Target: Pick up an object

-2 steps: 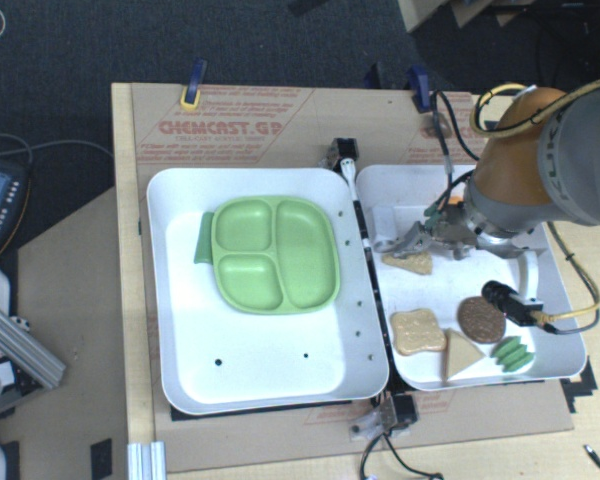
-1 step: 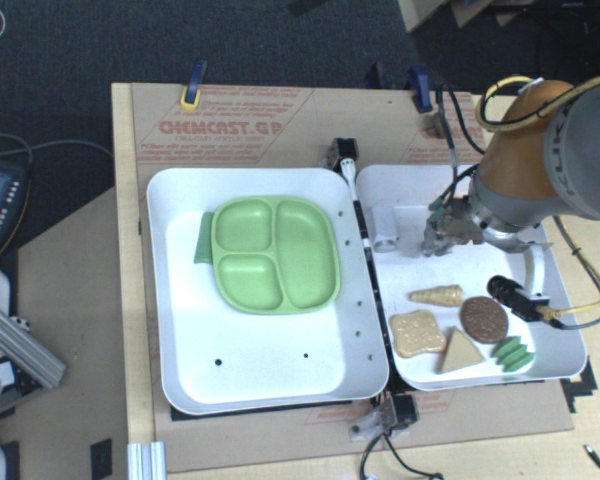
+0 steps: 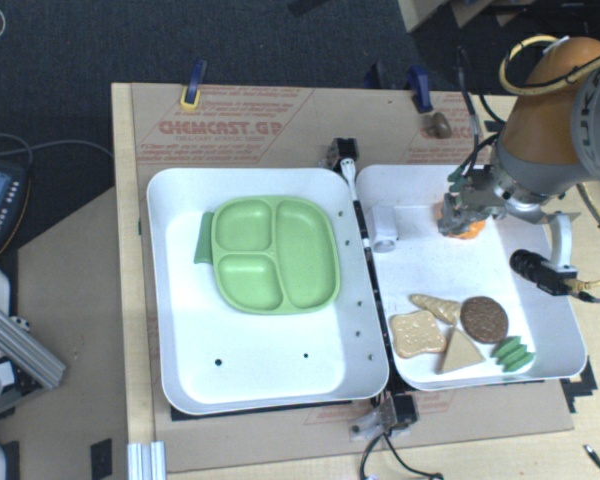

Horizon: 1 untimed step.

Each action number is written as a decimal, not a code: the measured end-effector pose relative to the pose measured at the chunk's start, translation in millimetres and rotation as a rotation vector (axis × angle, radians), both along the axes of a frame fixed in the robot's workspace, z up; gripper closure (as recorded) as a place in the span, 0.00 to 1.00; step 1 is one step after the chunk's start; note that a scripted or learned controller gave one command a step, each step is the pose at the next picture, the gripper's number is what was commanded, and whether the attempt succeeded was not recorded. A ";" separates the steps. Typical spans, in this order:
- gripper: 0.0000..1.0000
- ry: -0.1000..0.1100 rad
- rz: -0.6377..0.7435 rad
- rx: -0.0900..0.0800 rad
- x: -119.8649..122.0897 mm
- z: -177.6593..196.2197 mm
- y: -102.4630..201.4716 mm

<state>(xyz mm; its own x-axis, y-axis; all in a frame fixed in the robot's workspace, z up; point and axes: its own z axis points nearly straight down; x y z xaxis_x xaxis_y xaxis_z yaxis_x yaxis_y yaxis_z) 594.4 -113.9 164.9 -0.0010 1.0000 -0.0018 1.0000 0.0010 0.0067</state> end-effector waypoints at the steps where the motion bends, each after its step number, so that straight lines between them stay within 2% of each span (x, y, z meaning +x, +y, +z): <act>1: 1.00 -0.002 0.000 0.000 1.7 54.3 -0.1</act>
<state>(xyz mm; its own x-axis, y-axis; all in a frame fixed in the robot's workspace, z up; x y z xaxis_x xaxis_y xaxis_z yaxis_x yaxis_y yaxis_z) 596.1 -114.0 219.2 -0.0014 1.0000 -0.0021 1.0000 0.0014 0.0083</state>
